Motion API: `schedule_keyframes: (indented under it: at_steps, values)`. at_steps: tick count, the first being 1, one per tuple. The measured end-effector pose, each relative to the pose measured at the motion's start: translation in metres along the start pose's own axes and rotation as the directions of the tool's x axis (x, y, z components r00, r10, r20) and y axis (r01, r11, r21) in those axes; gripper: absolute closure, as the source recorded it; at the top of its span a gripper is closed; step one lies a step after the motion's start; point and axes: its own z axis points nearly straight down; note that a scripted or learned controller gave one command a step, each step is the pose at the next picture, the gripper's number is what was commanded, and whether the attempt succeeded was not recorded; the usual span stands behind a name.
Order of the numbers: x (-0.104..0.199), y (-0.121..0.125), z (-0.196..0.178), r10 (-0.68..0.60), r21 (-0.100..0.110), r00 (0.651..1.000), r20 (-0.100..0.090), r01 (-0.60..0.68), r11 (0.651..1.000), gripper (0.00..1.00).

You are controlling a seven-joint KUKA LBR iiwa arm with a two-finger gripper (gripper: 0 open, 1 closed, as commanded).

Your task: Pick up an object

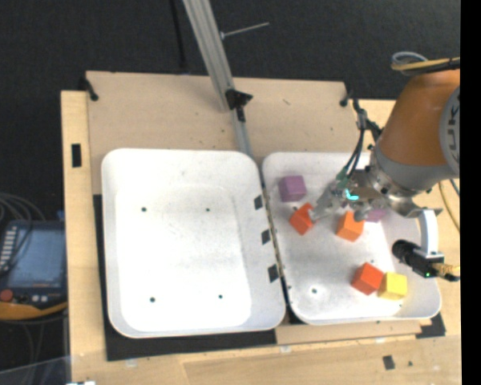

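While coloured blocks [350,226] dot the right bin [321,299], arm [417,135] hangs overhead.

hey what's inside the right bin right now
The right bin holds a purple block, three orange blocks and a yellow block. The arm covers its upper right corner, so anything under there is hidden.

Even overhead light washes the white bins [184,239] pale, shadows are faint, and the picture is slightly soft.
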Motion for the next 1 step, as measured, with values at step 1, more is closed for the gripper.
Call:
schedule_keyframes:
  at_steps: [1]
  values:
    - [-0.0046, -0.0021, 0.0425, 0.001, 0.005, 1.000, 0.002, -0.001, 1.000, 0.00]
